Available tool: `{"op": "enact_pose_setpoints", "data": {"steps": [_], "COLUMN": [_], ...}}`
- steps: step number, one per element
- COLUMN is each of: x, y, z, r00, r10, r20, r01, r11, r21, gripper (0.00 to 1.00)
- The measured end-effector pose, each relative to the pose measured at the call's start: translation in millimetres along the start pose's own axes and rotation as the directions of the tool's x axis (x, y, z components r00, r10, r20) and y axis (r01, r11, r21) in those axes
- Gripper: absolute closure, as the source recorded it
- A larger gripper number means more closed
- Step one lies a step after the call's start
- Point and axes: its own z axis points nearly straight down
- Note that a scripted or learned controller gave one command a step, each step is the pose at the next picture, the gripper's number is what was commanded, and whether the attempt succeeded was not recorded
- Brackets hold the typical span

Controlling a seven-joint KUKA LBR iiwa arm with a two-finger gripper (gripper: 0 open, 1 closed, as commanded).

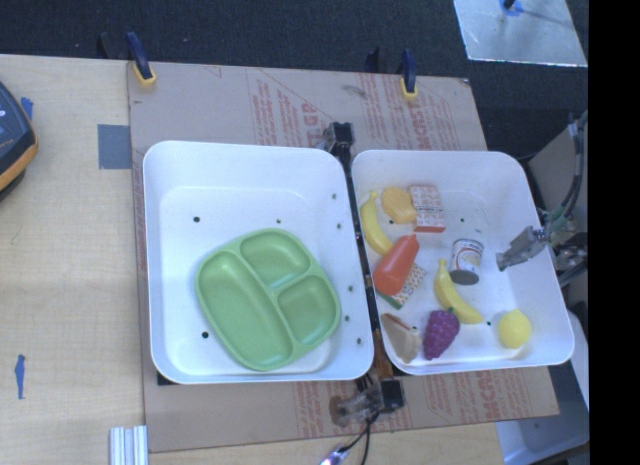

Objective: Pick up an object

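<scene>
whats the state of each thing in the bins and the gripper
green plate: flat in the left bin, compartments bare
can: on its side in the right bin
two bananas: lying flat, apart
carrot: lying tilted beside the upper banana
grapes: resting near the front wall
lemon: resting in the front right corner
gripper: over the right bin's right edge, holding nothing visible

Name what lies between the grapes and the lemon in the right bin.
In the camera view, the lower end of a banana reaches between the grapes and the lemon; otherwise bare white bin floor.
</scene>
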Motion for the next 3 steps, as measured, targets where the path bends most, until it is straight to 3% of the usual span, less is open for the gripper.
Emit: {"op": "enact_pose_setpoints", "data": {"steps": [1, 2, 3], "x": [51, 50, 133], "y": [14, 14, 38], "z": [158, 148, 64], "r00": [1.000, 1.000, 1.000], "r10": [-0.001, -0.004, -0.001], "r20": [-0.001, 0.000, -0.001], "r01": [0.001, 0.004, 0.001], "r11": [1.000, 1.000, 1.000], "r21": [0.003, 0.004, 0.000], "gripper": [0.00, 1.00, 1.00]}}
